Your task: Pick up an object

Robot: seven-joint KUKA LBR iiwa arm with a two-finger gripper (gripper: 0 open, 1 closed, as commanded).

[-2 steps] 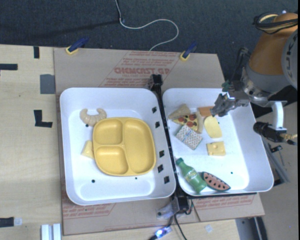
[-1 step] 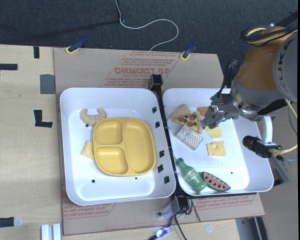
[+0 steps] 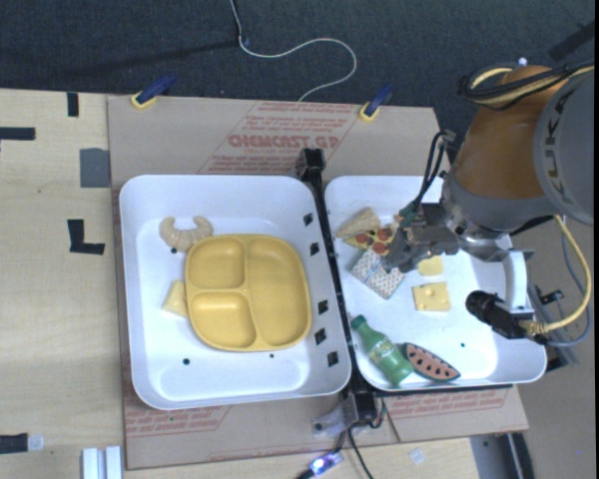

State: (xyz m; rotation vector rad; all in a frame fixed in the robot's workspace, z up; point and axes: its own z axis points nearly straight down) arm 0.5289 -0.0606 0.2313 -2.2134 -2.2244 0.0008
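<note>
Watermelon slice (image 3: 430,361) lies at the near edge of the right bin (image 3: 499,362), touching the green bottle (image 3: 379,349) beside it; farther in, a yellow cheese block (image 3: 431,297), a grey patterned packet (image 3: 377,274) and a pizza slice (image 3: 367,230); gripper (image 3: 411,244) low over the packet and pizza, whether it is parted or closed cannot be made out; left bin (image 3: 145,267) holds a yellow divided plate (image 3: 248,291) and a croissant (image 3: 185,231).

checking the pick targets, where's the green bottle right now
The green bottle lies in the right bin, at its near left corner beside the divider, with the watermelon slice just to its right.
</note>
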